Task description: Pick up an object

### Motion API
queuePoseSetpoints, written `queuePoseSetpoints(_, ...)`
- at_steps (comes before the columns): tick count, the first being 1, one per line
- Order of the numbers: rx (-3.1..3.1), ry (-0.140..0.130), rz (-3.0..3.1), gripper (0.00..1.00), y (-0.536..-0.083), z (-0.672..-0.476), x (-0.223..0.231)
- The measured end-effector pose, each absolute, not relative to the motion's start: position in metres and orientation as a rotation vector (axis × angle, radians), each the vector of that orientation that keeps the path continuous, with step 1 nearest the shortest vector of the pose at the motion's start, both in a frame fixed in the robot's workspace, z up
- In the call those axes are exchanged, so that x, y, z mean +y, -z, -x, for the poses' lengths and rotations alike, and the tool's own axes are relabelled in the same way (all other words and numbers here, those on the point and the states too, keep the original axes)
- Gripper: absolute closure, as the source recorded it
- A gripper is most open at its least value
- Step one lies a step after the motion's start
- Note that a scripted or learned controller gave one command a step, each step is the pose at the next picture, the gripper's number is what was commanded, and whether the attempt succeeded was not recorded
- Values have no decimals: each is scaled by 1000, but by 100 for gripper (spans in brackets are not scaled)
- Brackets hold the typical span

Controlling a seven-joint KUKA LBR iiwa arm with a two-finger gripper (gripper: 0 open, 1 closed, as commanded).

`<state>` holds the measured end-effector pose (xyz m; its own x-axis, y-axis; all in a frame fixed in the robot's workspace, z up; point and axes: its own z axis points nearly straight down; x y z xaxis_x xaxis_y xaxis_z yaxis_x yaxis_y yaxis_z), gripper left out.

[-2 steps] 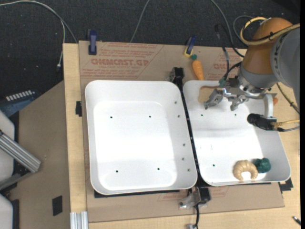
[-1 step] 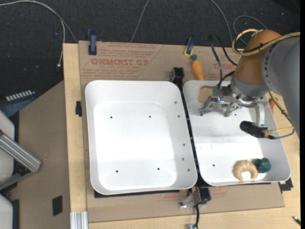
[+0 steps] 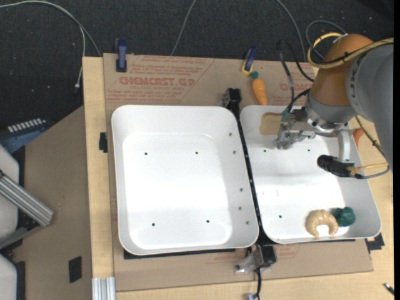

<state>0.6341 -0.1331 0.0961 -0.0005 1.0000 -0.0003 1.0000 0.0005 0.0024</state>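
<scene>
Arm [image 3: 365, 74] reaches in from the right, grey w/ the orange band bulging up top, wrist angled down over the right bin [image 3: 294, 186]. Gripper [image 3: 289, 136] sits low over that bin's back-left part, near the wall shared w/ the left bin [image 3: 181, 180]. Fingers point down toward the bin floor, but whether they're spread or pressed together I can't tell from this angle; nothing visible between them.

Objects: a tan, croissant-shaped piece [image 3: 321, 222] lies at the right bin's front-right corner, w/ a dark green lump [image 3: 344, 216] touching its right side. Both are well apart from the gripper. A flat tan patch [image 3: 270, 123] shows at the bin's back edge, just left of the gripper; what it is, can't say. A black bit w/ a yellow cable [image 3: 337, 165] hangs off the arm over the bin's right side.

Outside the bins, an orange carrot-like item w/ a green top [image 3: 259, 90] lies on the cardboard sheet [image 3: 162, 80] behind the right bin, beside a blue clamp [image 3: 250, 59]. A second blue clamp [image 3: 120, 55] sits at the sheet's back-left.
</scene>
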Motion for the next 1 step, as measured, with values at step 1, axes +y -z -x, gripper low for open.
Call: queuePoseSetpoints(1, 2219, -5, -2218, 100, -150, -644, -127)
